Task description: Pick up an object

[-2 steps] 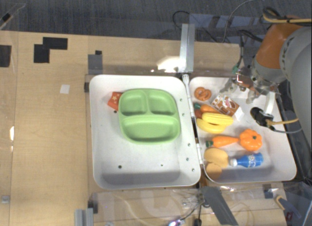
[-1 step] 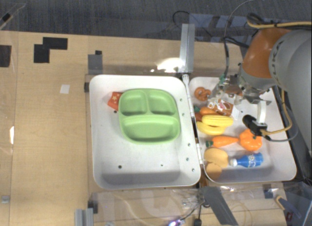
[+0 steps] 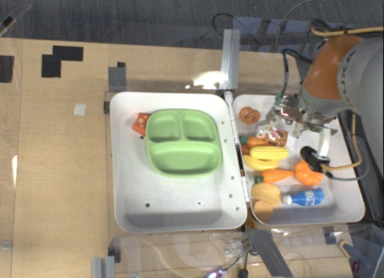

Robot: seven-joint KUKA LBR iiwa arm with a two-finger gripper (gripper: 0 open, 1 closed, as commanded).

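Over the right bin (image 3: 351, 211), the gripper (image 3: 292, 116) is hanging just above a small red-and-white packet (image 3: 272, 134), though whether it is gripping anything cannot be told. Beside the packet, a pretzel (image 3: 249, 115), a yellow banana (image 3: 266, 156), a carrot (image 3: 276, 176), an orange pepper (image 3: 308, 174), a pale potato (image 3: 266, 195) and a blue bottle (image 3: 304, 197) are lying close together. Left bin (image 3: 129, 199) is holding a green divided plate (image 3: 182, 142), which is partly covering a red packet (image 3: 140, 124).
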